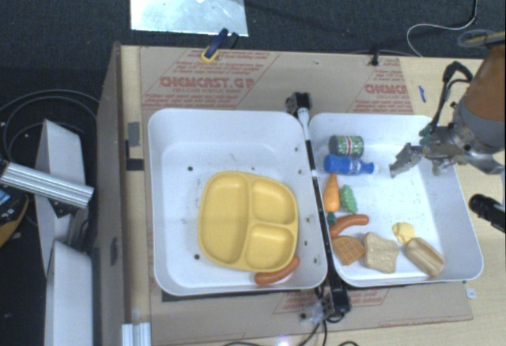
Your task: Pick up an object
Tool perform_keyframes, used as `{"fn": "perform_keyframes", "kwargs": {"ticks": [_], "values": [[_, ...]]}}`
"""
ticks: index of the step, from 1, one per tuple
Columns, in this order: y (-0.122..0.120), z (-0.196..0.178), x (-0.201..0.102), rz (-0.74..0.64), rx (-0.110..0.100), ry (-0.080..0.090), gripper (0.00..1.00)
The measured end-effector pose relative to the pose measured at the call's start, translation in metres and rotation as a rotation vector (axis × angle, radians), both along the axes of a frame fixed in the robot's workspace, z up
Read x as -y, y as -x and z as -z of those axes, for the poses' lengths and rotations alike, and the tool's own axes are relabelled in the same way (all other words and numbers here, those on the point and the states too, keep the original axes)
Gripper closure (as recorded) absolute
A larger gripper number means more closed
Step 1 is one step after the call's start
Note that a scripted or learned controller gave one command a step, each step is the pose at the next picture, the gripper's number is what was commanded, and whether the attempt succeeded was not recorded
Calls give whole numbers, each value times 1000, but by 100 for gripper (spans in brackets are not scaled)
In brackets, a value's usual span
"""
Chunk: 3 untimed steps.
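Note:
My gripper (420,162) hangs over the upper right part of the right bin (452,210), open, with nothing between its fingers. Its left fingertip is just right of a blue bottle (349,167) lying on its side. Above the bottle lies a green can (346,145). Lower down the bin's left side lie an orange carrot (331,192), a small green piece (349,199) and an orange sausage (349,222). Along the front edge are a brown bread slice (348,249), a pale bread chunk (381,252), a small yellow piece (403,231) and a tan bread roll (424,255).
The left bin (178,178) holds a yellow divided plate (247,220) and a second sausage (276,273) at the plate's front edge. A ridge with a black clamp (300,106) separates the bins. Cardboard (237,80) lies under both.

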State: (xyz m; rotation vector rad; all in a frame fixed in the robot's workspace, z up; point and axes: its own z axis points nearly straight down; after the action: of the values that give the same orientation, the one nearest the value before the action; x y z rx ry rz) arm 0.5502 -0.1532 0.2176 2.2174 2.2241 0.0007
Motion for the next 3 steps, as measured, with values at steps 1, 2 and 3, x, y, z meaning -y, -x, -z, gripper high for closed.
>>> {"fn": "perform_keyframes", "kwargs": {"ticks": [1,2,3], "values": [[-39,88,-41,-1,-3,-1,0],[-84,109,-59,0,17,4,0],[-30,134,-70,2,-1,0,0]]}}
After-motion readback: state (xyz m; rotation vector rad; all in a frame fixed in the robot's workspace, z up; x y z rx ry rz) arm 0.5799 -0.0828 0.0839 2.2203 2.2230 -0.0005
